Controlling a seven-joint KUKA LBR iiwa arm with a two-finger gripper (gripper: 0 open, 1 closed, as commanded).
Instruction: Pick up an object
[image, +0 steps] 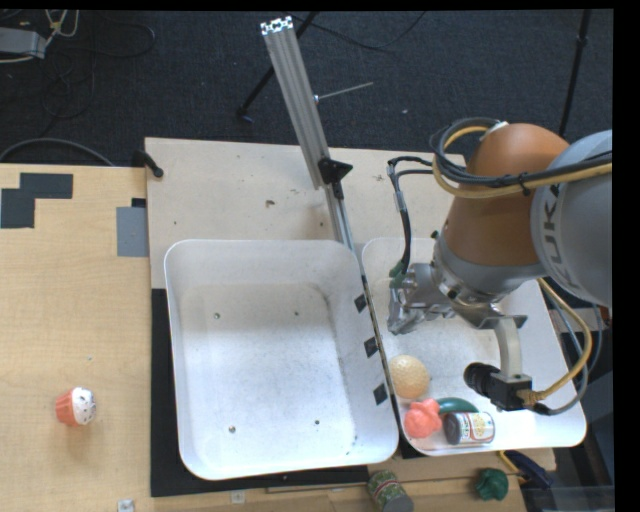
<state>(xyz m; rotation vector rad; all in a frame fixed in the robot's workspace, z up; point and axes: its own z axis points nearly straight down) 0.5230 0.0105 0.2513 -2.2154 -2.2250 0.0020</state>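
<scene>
Ball (409, 375) lies just below my pincer (404, 312), apart from it. I can't tell how the pincer stands.

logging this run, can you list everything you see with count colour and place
left bin: 1, white, centre of bench
right bin: 1, white, under the arm
ball: 1, tan, right bin by the divider
soft toy: 1, pink-red, right bin near edge
bottle: 1, dark with pale label, lying beside the toy
small toy: 1, red and white, on wooden surface at left
green object: 1, below right bin
metal rail: 1, silver, slanting behind bins
arm: 1, grey and orange
gripper: 1, metal, above right bin
</scene>
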